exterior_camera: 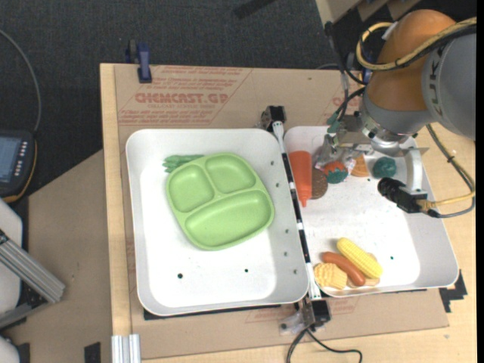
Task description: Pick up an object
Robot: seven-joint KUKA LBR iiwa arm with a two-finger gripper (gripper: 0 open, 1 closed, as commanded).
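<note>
The gripper [342, 157] is lowered over the clutter at the right bin's [423, 271] far left corner, beside the carrot [302, 174], presumably for a grasp, though its opening cannot be told.

A: What sat in the left bin [144, 225]?

B: A green divided plate [219, 199], with a small green leafy piece [178, 161] touching its far-left corner.

A: And the right bin [423, 259]?

B: An orange carrot [302, 176] lay along its left wall, a dark brown item [320, 184] just beside it. At the near edge, a yellow corn cob [358, 257] rested against a red sausage [346, 267] and a ridged yellow piece [330, 277].

A: The arm?

B: Its gripper [349, 151] hung over the bin's far end, above a teal and orange clutter [338, 172]. The bench [181, 97] beyond showed printed red lettering.
</note>
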